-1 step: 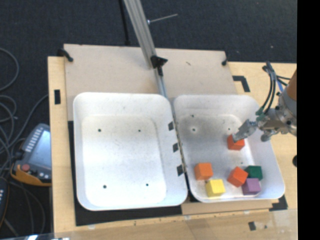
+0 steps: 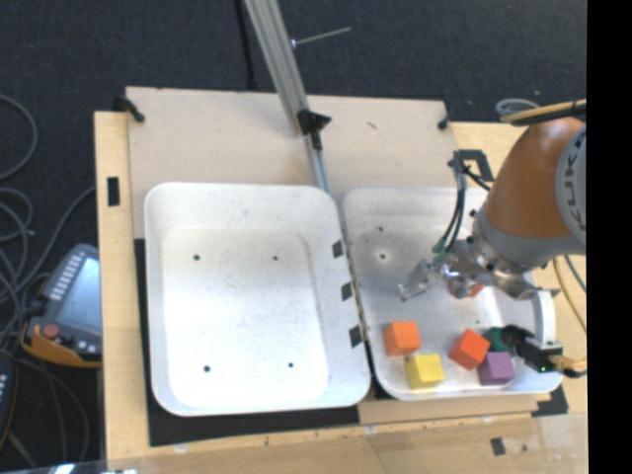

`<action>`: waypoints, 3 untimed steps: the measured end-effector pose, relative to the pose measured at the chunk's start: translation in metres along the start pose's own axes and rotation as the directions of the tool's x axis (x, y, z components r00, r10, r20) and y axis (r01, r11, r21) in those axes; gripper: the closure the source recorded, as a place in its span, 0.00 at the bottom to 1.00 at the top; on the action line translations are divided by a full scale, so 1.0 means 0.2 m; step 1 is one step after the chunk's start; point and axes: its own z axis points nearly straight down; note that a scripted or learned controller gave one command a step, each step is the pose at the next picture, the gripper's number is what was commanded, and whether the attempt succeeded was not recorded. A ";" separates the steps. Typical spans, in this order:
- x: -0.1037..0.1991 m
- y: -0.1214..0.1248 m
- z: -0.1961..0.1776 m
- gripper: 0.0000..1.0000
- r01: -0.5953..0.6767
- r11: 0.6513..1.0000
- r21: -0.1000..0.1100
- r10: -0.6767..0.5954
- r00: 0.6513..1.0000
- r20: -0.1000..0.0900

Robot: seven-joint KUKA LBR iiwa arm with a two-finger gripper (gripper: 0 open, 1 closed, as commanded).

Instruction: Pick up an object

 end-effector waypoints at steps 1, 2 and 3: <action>0.10 -0.16 0.43 0.00 -0.007 1.000 -0.011 0.007 1.000 0.004; 0.10 -0.16 0.37 1.00 -0.010 1.000 -0.015 0.010 1.000 0.003; 0.55 -0.15 -0.07 1.00 -0.002 1.000 -0.008 0.002 1.000 0.001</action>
